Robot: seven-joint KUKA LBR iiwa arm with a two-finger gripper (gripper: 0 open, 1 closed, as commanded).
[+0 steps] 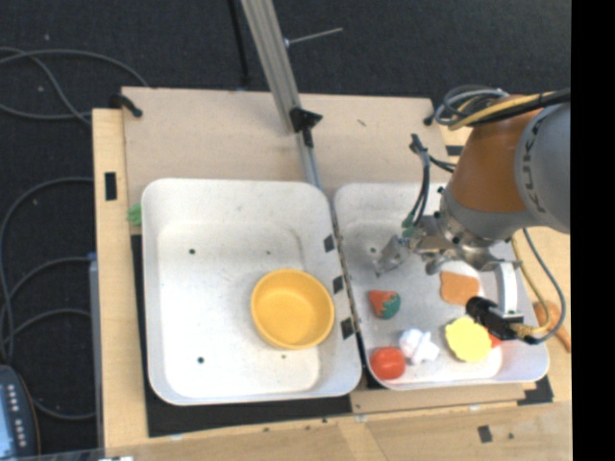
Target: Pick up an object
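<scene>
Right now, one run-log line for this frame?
gripper: over right bin, above strawberry | held: nothing seen | left bin: yellow bowl | step: pick pending

The yellow plastic bowl (292, 307) sits in the left white shallow bin (183, 229), near the wall it shares with the right white shallow bin (357, 205). To the right of the bowl, across that wall, lies the small red-and-green strawberry toy (385, 303). Further right of the bowl are the orange flat piece (458, 286) and the yellow round toy (467, 340). In front of the strawberry toy lie the red ball (388, 361) and the white crumpled object (417, 345).
</scene>
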